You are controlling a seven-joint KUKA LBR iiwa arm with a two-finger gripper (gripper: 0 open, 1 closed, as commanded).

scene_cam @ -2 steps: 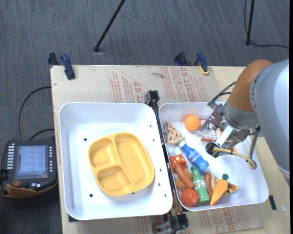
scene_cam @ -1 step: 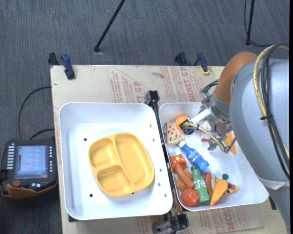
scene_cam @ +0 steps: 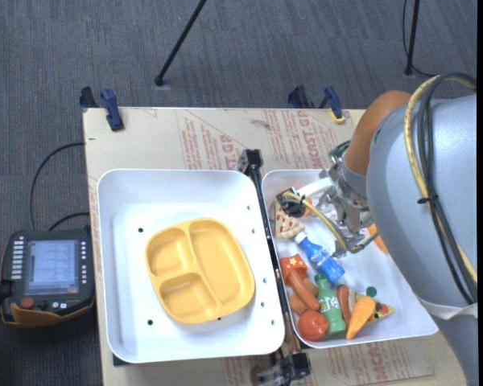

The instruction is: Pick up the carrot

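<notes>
Carrot [scene_cam: 359, 314]: smooth orange cone, green tip, lying at right bin [scene_cam: 410, 316] front edge beside green bottle [scene_cam: 331, 305]. Gripper [scene_cam: 350, 230] above bin middle; claw state: cannot tell. Left bin holds glossy yellow 3-compartment plate [scene_cam: 200, 269].

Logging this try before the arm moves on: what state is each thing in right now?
carrot: lying in the right bin, ungripped
gripper: over the right bin, away from the carrot
blue bottle: lying down
green bottle: lying down
yellow tray: flat in the left bin
</notes>
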